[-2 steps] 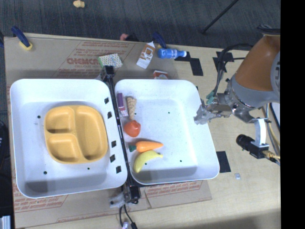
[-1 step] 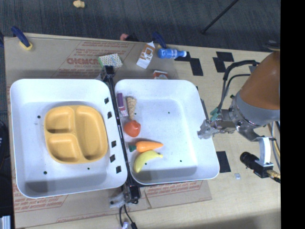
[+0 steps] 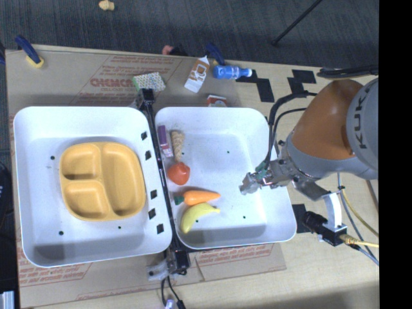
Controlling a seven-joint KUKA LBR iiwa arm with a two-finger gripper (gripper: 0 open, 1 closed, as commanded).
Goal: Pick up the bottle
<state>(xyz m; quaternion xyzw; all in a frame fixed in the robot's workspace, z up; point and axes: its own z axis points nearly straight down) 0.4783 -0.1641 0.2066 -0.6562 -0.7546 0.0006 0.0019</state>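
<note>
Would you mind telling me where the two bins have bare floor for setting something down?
The right bin has bare floor through its middle and top right, between the toy food and the gripper. Its left wall is crowded by an ice-cream cone, tomato, carrot and banana. The left bin offers margins around the yellow tray.

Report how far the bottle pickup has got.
Nothing looks done yet: the small blue plastic bottle lies on its side on the cardboard-covered bench, beyond the far rim of the right white bin. In hand: the gripper is over that bin's right half, apart from the bottle, with nothing seen between its fingers. Left: reaching the bottle, grasping and lifting it.
</note>
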